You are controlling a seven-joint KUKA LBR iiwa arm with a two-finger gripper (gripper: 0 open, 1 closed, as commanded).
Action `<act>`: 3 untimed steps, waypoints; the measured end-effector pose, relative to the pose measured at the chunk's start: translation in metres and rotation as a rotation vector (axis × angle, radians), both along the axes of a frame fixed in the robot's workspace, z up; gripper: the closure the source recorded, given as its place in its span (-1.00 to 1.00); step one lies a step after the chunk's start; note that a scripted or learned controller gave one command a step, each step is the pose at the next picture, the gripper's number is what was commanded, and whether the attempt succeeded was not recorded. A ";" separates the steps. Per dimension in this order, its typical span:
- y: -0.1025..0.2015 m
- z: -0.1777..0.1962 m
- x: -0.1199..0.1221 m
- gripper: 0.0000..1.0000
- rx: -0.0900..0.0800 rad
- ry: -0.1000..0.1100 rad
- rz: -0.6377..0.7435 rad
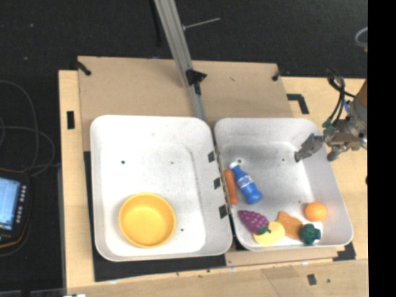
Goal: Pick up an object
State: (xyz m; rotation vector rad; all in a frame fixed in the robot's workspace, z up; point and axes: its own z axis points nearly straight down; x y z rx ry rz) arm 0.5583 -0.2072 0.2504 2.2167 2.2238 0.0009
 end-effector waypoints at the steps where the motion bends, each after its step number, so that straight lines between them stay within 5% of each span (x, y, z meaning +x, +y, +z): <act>1: 0.000 0.000 0.000 -1.00 0.000 0.000 0.000; 3: -0.019 -0.098 0.003 -1.00 -0.001 0.005 -0.004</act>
